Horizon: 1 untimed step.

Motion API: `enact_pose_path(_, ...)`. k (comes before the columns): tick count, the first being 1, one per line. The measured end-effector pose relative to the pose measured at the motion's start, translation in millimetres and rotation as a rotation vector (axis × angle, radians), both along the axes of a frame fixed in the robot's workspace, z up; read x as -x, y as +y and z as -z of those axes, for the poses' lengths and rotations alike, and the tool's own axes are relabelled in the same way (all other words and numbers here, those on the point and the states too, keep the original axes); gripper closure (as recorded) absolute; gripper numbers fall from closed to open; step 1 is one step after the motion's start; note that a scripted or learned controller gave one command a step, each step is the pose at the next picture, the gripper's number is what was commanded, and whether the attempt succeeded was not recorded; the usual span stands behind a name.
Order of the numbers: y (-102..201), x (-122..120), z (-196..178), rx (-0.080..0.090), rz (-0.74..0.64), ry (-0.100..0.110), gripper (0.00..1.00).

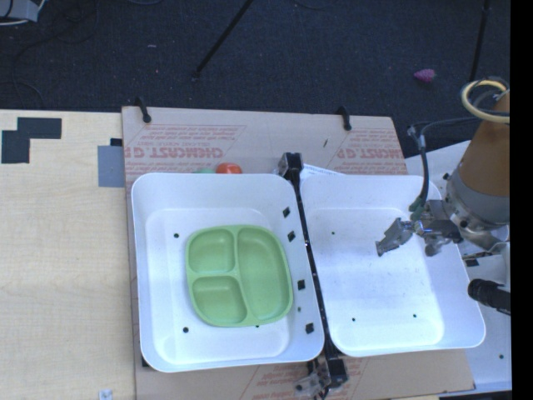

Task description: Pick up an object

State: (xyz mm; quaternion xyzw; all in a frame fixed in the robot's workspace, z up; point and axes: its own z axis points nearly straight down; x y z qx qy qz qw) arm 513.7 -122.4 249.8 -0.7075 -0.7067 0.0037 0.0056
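Observation:
A light green divided plate [239, 274] with three compartments lies flat in the left bin [158, 223]. My gripper [391, 240] hangs over the right part of the right bin [375, 323], well away from the plate, with the arm's orange band and grey wrist behind it at the frame's right. Nothing shows between its fingers, and the angle hides how wide they stand.
A small orange object [228, 169] and a bit of green sit behind the left bin's back rim on the cardboard [250, 140]. A black divider clip strip [301, 257] runs between the bins. A wooden surface [58, 265] lies to the left.

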Motion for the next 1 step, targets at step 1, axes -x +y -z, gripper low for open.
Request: enact_pose_path(1,-0.3,-1.8,-4.5,0.001,-0.001,-0.009,0.0)
